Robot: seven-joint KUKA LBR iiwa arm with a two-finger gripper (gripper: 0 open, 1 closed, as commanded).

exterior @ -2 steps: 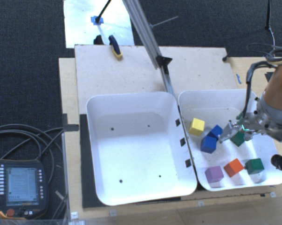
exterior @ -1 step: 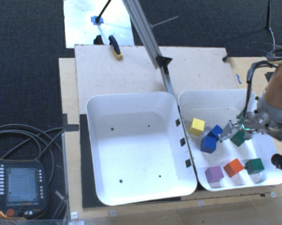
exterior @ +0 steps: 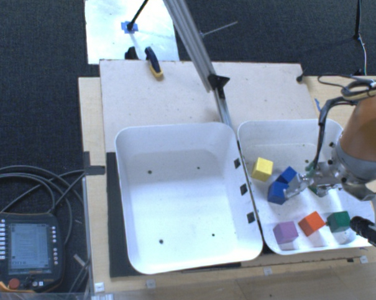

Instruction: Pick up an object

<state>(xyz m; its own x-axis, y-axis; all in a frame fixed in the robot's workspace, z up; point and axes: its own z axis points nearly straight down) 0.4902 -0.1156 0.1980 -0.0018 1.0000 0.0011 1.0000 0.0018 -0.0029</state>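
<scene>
A blue block (exterior: 281,184) sits mid-right of the frame in the right bin (exterior: 262,134), touching the gripper (exterior: 295,186); whether it's gripped, I can't tell. Yellow block (exterior: 262,168) upper-left; purple (exterior: 285,232), orange (exterior: 312,223) below.

Both bins (exterior: 175,140) were plain white. In the right one lay a yellow cube (exterior: 262,168), two blue blocks (exterior: 281,186), a purple cube (exterior: 285,232), an orange cube (exterior: 312,223) and a green block (exterior: 339,220). The arm (exterior: 364,135) showed orange above grey; the bench top (exterior: 173,91) was pale, speckled beige.
</scene>
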